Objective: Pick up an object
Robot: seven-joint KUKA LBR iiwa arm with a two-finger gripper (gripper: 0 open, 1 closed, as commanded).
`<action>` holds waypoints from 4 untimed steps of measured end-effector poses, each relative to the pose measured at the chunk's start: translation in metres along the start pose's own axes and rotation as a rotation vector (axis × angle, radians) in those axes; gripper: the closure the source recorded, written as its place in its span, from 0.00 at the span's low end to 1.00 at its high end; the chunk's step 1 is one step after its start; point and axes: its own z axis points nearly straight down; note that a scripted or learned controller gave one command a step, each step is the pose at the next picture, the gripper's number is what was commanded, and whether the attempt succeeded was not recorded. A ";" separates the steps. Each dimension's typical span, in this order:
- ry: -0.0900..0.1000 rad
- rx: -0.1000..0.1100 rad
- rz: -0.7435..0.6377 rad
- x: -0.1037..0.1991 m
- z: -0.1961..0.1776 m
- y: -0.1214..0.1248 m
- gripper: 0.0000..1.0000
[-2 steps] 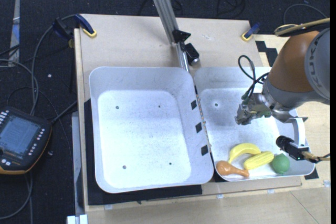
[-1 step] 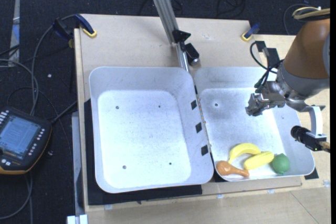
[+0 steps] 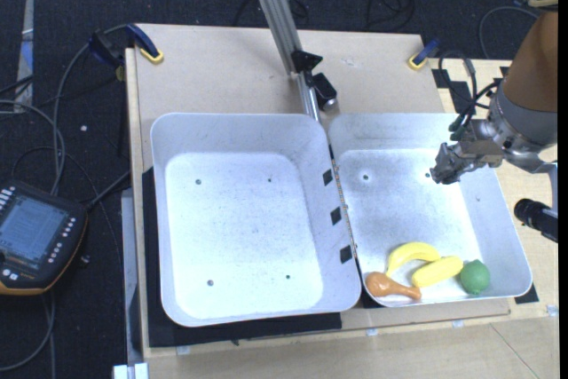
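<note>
Bench (image 3: 231,71) of pale board carries two shallow white bins side by side. The left bin (image 3: 177,138) shows only a speckled floor. The right bin (image 3: 390,133) has all the objects gathered in its near corner, at about five o'clock from its middle. There lie two yellow bananas: the curved banana (image 3: 410,255) is on top and the second banana (image 3: 437,272) is just below it, touching it. An orange gourd (image 3: 389,286) lies at eight o'clock from the bananas, its thin end pointing toward them and very close to them. A green lime (image 3: 476,277) sits at three o'clock from the second banana, right beside it.

The arm (image 3: 532,93) comes in from three o'clock, grey with a brown-orange part above the wrist. The gripper (image 3: 444,172) hangs over the right bin near its far right wall, at about twelve o'clock from the fruits and well apart from them. Nothing is seen between its fingers, but they look dark and small, so I cannot tell how wide they stand.

A slanted metal pole (image 3: 275,4) rises from the far side between the bins. A handheld controller (image 3: 31,235) lies on the dark floor at nine o'clock.
</note>
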 end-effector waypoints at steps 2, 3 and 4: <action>0.002 0.007 -0.004 0.098 0.021 0.013 1.00; 0.002 0.005 -0.004 0.153 0.014 0.021 1.00; 0.002 0.006 -0.005 0.212 0.017 0.032 1.00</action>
